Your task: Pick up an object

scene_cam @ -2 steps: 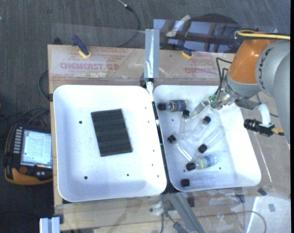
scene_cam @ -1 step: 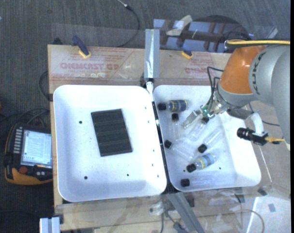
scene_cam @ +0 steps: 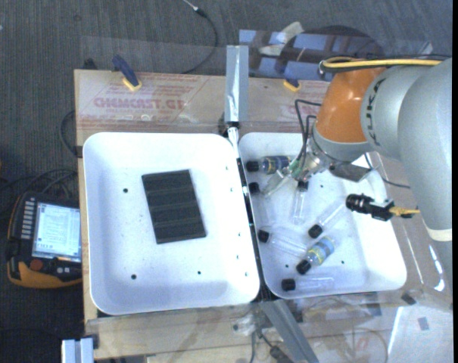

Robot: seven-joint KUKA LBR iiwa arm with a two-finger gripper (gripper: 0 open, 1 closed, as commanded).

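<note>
The right bin (scene_cam: pixel 387 272) holds several small clear vials with black caps. One with a blue label (scene_cam: pixel 272 164) lies at the bin's back left. A clear one (scene_cam: pixel 299 203) lies in the middle, and another blue-labelled one (scene_cam: pixel 318 251) lies toward the front. My gripper (scene_cam: pixel 301 171) hangs low over the back of this bin, just right of the back vial and above the middle one. The orange wrist band (scene_cam: pixel 342 116) covers most of it from above. In the left bin (scene_cam: pixel 107 153) a black ridged rectangular pad (scene_cam: pixel 173 206) lies flat.
Loose black caps (scene_cam: pixel 263 236) (scene_cam: pixel 288 284) lie on the right bin's floor. A black plug (scene_cam: pixel 367 205) on a yellow cable juts in from the right. A metal divider post (scene_cam: pixel 235 89) stands behind the bins' shared wall. A handheld pendant (scene_cam: pixel 43 237) sits left of the bench.
</note>
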